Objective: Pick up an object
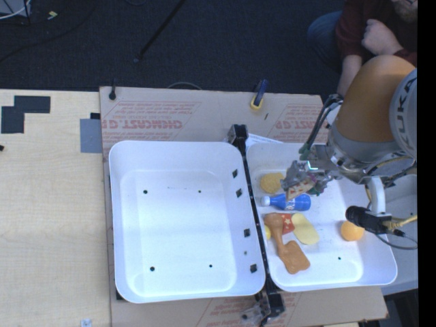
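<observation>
Bench (54, 203) bearing two white bins (177, 216), side by side

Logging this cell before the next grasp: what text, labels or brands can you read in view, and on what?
"KUKA", partly cut off at the frame edge, on the grey arm.
Red print on the cardboard sheet under the bins: upside down and blurred, unreadable.
Label on the blue bottle below the claw: too small to read.

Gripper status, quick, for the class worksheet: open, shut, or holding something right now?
Gripper: cannot be told; it sits low in the right bin, just above the blue bottle.
</observation>
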Motion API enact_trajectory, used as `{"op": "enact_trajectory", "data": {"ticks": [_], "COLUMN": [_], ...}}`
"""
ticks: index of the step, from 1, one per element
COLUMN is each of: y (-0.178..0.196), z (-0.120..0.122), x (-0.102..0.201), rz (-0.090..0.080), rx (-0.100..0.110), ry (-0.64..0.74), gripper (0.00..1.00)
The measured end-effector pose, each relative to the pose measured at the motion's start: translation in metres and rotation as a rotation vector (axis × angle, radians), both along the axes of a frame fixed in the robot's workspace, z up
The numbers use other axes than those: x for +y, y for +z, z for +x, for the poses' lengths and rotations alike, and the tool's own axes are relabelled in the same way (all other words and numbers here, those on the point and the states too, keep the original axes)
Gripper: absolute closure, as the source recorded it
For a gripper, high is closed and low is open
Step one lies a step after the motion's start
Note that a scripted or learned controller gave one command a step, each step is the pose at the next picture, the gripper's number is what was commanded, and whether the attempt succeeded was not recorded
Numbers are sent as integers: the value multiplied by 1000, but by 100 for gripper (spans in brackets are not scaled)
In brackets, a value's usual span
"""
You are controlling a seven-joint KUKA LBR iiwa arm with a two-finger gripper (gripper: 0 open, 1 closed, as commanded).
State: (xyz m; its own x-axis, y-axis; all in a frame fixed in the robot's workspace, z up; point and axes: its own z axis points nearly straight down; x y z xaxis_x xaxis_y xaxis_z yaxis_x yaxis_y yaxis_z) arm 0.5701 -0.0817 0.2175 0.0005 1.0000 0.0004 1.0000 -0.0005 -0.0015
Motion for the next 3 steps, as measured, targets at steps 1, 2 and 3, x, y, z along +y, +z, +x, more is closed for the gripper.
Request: {"op": "enact_trajectory", "data": {"ticks": [1, 2, 3], "y": [-115, -124, -118], "z": [-22, 24, 16], "x": [-60, -18, -59], "rz": [0, -6, -1], "rx": [4, -11, -14], "ry": [-8, 2, -2], "gripper": [0, 0, 0]}}
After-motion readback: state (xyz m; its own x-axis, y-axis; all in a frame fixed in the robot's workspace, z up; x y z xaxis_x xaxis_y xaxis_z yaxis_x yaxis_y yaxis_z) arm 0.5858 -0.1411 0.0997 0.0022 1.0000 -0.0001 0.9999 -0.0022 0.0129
